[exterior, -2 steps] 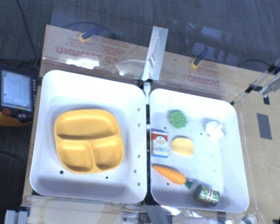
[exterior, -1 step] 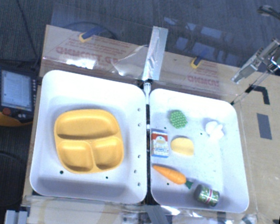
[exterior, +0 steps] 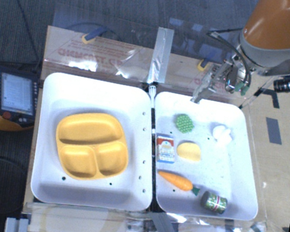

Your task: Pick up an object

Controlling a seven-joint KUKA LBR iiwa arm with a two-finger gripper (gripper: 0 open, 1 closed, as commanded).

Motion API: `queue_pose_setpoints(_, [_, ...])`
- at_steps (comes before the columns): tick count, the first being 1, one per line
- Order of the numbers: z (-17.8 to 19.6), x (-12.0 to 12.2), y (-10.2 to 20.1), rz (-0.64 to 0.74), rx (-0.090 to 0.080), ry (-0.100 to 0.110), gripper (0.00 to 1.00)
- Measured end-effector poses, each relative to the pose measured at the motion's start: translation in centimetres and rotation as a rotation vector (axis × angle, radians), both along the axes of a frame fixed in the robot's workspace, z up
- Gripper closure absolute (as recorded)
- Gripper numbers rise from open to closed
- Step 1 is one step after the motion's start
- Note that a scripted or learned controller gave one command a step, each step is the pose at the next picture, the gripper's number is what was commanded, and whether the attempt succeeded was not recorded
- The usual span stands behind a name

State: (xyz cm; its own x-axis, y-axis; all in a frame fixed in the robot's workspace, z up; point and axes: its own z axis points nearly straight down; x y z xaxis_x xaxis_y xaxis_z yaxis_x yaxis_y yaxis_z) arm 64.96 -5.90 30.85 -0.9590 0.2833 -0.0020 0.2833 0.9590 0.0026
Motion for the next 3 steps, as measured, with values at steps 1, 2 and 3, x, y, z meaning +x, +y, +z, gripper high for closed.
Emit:
queue_pose_setpoints(1, [-2.3,-0.3,-0.7,0.191,-0.004,-0.001,1.00])
queue_pose_setpoints(2, [-2.4,0.1,0.1,0.583,-0.002,-0.003,1.00])
queue_pose_setpoints(3, [-3.0,1.2,10.4,0.633,0.000,-0.003,1.00])
